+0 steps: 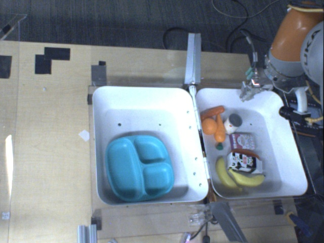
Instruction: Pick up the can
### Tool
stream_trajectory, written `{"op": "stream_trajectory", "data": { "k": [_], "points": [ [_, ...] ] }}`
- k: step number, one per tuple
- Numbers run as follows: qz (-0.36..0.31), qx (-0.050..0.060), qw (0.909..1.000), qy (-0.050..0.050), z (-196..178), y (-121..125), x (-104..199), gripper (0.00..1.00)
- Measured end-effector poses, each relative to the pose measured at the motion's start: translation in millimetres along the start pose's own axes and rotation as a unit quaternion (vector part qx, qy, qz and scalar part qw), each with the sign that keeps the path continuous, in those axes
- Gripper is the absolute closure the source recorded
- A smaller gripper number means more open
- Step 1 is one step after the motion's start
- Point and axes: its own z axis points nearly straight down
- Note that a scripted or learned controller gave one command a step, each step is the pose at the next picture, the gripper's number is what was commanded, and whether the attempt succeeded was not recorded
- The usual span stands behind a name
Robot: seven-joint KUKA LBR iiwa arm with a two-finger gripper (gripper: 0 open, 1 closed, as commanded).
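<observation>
Standing upright near the middle of the right bin (288, 135), the can (234, 120) shows its grey round top, with nothing gripping it. Just left of it lie an orange fruit (210, 127) and a carrot (212, 112), close to the wall shared with the left bin (101, 135). Below the can sits a dark red packet (242, 140), then a black-and-white carton (241, 161) resting against two bananas (238, 177). The gripper (249, 87) hangs over the right bin's far rim, well apart from the can, up and to its right. Whether it is released or clenched cannot be told at this size. The arm (296, 34) slants in from the upper right, orange band uppermost. A blue divided tray (138, 168) lies in the left bin.
</observation>
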Motion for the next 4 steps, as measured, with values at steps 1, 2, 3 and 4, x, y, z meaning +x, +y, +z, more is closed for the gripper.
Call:
{"op": "stream_trajectory", "data": {
  "k": [1, 2, 3, 4],
  "points": [
    [0.000, 0.000, 1.0000, 0.000, 0, 0, 0, 0.00],
    [-0.001, 0.000, 1.0000, 0.000, 91, -4, -28, 0.00],
    [-0.003, -0.004, 1.0000, -0.001, 78, -1, -27, 1.00],
    [-0.003, -0.004, 1.0000, -0.001, 78, -2, -27, 0.00]
  ]
}}
